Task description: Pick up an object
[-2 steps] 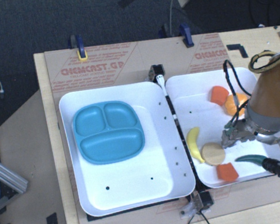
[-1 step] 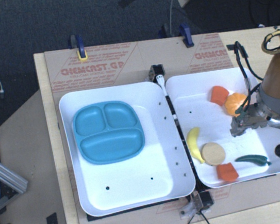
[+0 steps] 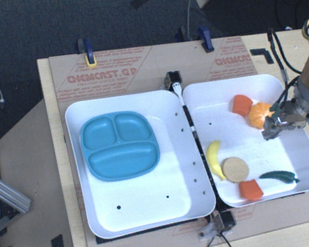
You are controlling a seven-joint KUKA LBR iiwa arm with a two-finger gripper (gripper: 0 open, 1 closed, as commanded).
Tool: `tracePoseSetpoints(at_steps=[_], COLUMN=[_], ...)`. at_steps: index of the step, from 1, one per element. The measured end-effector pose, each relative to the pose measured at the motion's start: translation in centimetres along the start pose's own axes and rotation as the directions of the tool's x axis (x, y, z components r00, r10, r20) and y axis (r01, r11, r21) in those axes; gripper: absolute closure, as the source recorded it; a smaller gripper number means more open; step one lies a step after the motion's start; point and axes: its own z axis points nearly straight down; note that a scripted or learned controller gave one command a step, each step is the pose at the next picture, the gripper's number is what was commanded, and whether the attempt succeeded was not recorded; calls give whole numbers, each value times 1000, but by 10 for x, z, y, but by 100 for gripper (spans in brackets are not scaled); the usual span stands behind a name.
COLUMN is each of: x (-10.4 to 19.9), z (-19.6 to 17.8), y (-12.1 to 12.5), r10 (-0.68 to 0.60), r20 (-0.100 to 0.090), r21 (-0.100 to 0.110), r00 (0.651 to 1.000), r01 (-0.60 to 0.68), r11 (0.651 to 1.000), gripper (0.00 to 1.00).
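Camera view showed 2 white bins side by side on the surface (image 3: 134, 65). Right bin (image 3: 219, 96) held an orange ball (image 3: 258, 114), with the gripper (image 3: 271, 129) low just beside it. A banana (image 3: 214, 160) lay near the middle. Left bin (image 3: 138, 208) held a blue plate (image 3: 121, 145).

Two bins sitting side by side on bench (image 3: 134, 65). Left bin (image 3: 147, 207) holding divided plate (image 3: 121, 146) in its rear-left part. Right bin (image 3: 220, 101) holding rest: wedge (image 3: 242, 104) at rear w/ round fruit (image 3: 259, 114) touching its right; gripper (image 3: 273, 126) hanging just right of fruit, nr bin's right wall. Banana (image 3: 214, 160) lying nr left wall, disc (image 3: 235, 169) touching its right side. Block (image 3: 251, 190) sitting in front of disc; pepper (image 3: 279, 177) lying to block's right, nr front-right corner.
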Motion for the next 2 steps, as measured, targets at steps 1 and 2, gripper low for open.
tracePoseSetpoints(at_steps=[1,2], x=[52,105], z=[9,13], y=[0,12], r10=[-4,-5], r20=[-5,-5], r21=[9,7], r00=[1000,1000], r01=[4,5], r11=[1000,1000], gripper=[100,100])
